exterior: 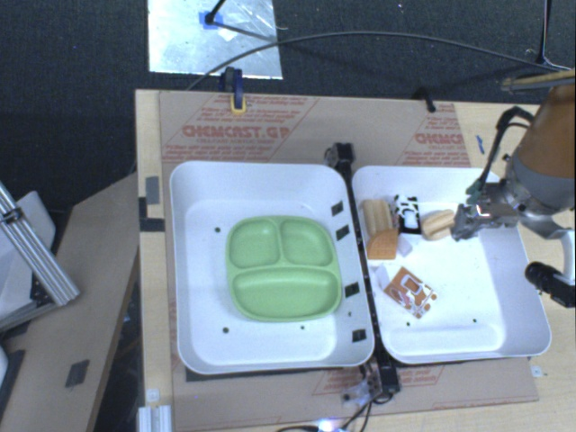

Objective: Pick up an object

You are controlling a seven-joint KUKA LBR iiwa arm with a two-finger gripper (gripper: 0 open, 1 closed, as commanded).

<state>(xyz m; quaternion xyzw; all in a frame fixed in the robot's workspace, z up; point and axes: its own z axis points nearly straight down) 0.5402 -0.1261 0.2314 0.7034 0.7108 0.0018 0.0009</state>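
The right bin [504, 331] holds several small objects. A tan wooden block [376, 212] lies by its left wall, with an orange-brown block [382, 244] just below it. A black-and-white piece [407, 212] sits beside them. A tan rounded piece [437, 224] lies right of that, touching the tip of my gripper [462, 223], which reaches in low from the right. An orange-and-white patterned packet [410, 292] lies nearer the front.
The left bin [193, 241] holds a green divided plate [283, 267]. Black clips line the wall between the bins [354, 250]. A black part [551, 283] juts over the right bin's right rim. The right bin's floor is bare at the front right.
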